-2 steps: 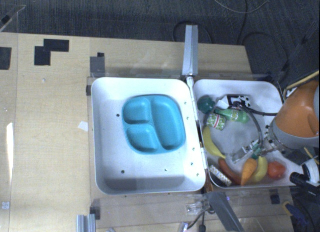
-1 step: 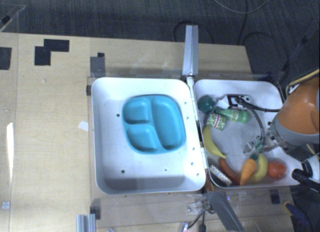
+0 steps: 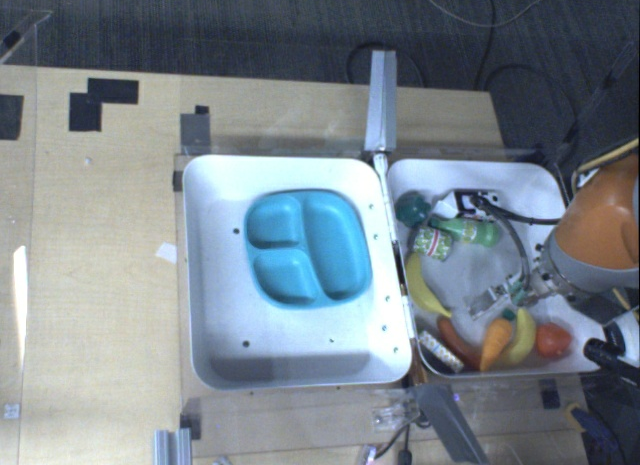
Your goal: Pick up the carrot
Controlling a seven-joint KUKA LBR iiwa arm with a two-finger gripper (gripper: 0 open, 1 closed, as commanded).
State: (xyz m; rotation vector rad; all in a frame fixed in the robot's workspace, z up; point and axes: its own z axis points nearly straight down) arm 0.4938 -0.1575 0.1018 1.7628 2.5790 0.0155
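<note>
1. Carrot (image 3: 494, 342), orange with a green top, is lying in the right bin (image 3: 545, 181) near its front edge, just beside a yellow banana (image 3: 520, 336) and a red tomato (image 3: 553, 339).
2. Gripper (image 3: 500, 296) is hovering just above the carrot's top end, reaching in from the right on the grey arm (image 3: 598, 243) with its orange band; whether it is parted or closed cannot be told from this angle.
3. Crowding is posing the main risk (the carrot is sitting wedged among other items): a descent could be catching the banana or a red pepper-like piece (image 3: 455, 337) instead, or nudging the carrot aside so the grasp is closing on nothing.
4. A green bottle (image 3: 455, 235), a second banana (image 3: 425, 289) and a loose cable are also lying in that bin.
5. Left bin (image 3: 215, 283) is holding a blue divided tray (image 3: 305, 246).
6. Both bins are sitting on a pale wooden bench (image 3: 90, 253), with dark carpet (image 3: 200, 3) and trailing cables beyond it.
</note>
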